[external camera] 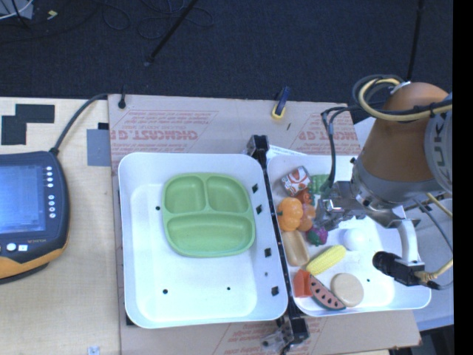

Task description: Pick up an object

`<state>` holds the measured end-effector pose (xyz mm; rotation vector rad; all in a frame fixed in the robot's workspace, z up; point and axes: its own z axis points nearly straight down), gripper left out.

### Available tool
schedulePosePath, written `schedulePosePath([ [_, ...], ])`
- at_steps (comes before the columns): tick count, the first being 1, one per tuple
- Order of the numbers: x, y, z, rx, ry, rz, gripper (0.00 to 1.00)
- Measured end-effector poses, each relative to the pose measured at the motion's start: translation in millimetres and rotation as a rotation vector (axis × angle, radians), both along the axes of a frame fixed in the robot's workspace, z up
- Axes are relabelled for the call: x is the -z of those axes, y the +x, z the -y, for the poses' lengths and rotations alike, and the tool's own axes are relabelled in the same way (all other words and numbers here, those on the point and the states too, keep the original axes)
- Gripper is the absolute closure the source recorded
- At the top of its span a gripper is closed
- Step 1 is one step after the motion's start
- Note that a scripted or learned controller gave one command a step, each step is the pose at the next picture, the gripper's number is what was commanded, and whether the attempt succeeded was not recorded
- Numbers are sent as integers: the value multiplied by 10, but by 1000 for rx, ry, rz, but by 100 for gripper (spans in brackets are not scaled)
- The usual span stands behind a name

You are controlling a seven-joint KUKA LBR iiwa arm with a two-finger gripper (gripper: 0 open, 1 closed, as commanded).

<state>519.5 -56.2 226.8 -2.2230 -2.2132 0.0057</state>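
At far left of the bench, a handheld control pendant [26, 213] with a lit screen lies on the wood. Left bin [148, 287] holds a green divided plate [208, 214], lying flat toward its upper half. Right bin [384, 296] holds a cluster of toy foods: orange fruit [291, 212], bread-coloured roll [295, 248], corn cob [326, 258], watermelon slice [324, 293], round tan cookie [347, 288], white egg [356, 237], a red-and-white packet [296, 179] near the top. Gripper [325, 214] sits low over the middle of this cluster, just beside the orange fruit and a purple piece [318, 235]. Finger state: cannot tell; wrist body blocks them. Nothing visibly gripped.
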Motion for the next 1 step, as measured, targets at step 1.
schedulePosePath([
  [1, -19, 207, 34, -7, -1, 4, 100],
])
